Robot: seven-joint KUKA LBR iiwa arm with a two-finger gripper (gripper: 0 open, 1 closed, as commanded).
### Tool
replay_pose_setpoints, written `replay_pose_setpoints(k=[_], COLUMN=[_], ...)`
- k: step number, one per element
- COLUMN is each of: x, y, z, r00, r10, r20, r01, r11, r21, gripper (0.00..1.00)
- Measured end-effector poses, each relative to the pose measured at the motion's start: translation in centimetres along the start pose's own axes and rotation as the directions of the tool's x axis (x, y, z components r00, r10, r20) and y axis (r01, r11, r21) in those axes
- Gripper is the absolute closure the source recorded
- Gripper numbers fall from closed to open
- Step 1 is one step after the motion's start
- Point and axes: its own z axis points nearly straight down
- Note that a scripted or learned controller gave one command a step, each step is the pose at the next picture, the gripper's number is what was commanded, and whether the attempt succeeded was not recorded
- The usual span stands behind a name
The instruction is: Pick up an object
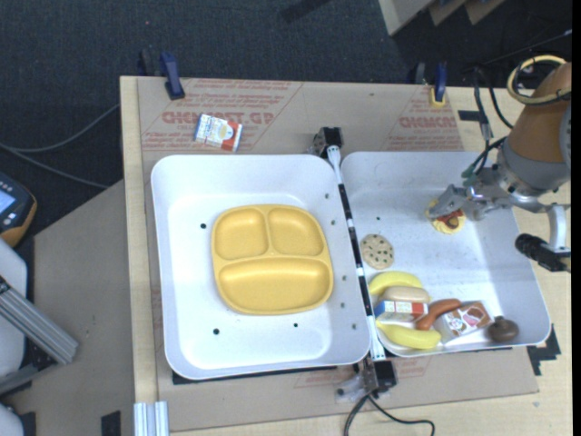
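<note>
My gripper (457, 205) hangs low over the upper middle of the right bin (399, 184), reaching in from the right. A small yellow and red object (447, 223) lies right at its tip, partly covered by it. I cannot make out whether it is gripped or just lying on the bin floor. Further down the same bin lie a speckled cookie (377, 251), a banana (405, 336), a red sausage (438, 308), a red and white packet (468, 321) and a brown lump (502, 331).
The left bin (182, 193) holds a yellow divided plate (270, 259). A small red and white carton (218, 132) lies on the bench behind that bin. Blue clamps (170, 74) stand on the bench's far edge. The arm's black fitting (543, 252) overhangs the right bin's right rim.
</note>
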Motion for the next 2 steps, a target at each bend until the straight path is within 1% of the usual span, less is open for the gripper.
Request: replay_pose_setpoints(k=[1,2], x=[2.1,2.7], y=[3.7,0.4], z=[0.2,0.2], r00=[1.0,1.0], r10=[-0.002,0.004], r20=[0.011,0.009], r01=[0.002,-0.004], r11=[1.0,1.0], r21=[-0.004,0.005], gripper=[0.0,0.0])
